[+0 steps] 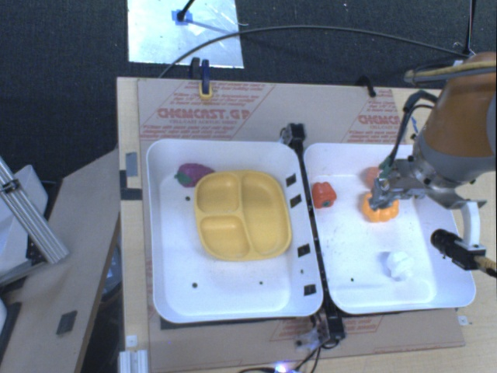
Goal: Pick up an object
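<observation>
Over in the right bin (443, 290), the hand (380, 200) sits right down on an orange toy (380, 210); whether it grips it, I cannot tell.

Your arm (464, 123) enters from the three o'clock edge of the camera view. The broad orange band sits nearest the edge, with the grey wrist section just below it, toward seven o'clock. From there the wrist slants down toward nine o'clock and ends in the gripper (380, 199), which points downward at about the four o'clock region of the scene. Its finger position is too small and blurred to judge.
</observation>
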### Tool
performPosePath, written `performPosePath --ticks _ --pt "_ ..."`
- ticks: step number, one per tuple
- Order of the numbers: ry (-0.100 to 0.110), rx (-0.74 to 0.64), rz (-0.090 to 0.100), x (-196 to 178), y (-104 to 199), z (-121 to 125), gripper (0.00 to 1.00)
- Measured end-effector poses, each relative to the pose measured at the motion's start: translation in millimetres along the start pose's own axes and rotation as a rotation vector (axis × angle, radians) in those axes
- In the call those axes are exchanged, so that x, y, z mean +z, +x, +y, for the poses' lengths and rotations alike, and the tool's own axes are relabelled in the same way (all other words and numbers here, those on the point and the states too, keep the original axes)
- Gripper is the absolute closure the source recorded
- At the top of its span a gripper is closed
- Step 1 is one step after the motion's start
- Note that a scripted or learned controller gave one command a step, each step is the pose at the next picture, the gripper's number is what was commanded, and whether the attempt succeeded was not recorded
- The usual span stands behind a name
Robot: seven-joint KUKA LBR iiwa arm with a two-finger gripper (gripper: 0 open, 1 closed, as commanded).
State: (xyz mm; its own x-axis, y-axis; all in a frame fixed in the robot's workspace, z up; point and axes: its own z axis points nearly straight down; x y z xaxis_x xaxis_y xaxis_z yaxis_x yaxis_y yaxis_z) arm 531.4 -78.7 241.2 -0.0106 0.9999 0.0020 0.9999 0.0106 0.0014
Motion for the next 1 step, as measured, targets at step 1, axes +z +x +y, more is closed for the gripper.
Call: performPosePath --ticks 1 --pt "-0.002 0.0 -0.001 -6.1 48.9 14.0 1.0"
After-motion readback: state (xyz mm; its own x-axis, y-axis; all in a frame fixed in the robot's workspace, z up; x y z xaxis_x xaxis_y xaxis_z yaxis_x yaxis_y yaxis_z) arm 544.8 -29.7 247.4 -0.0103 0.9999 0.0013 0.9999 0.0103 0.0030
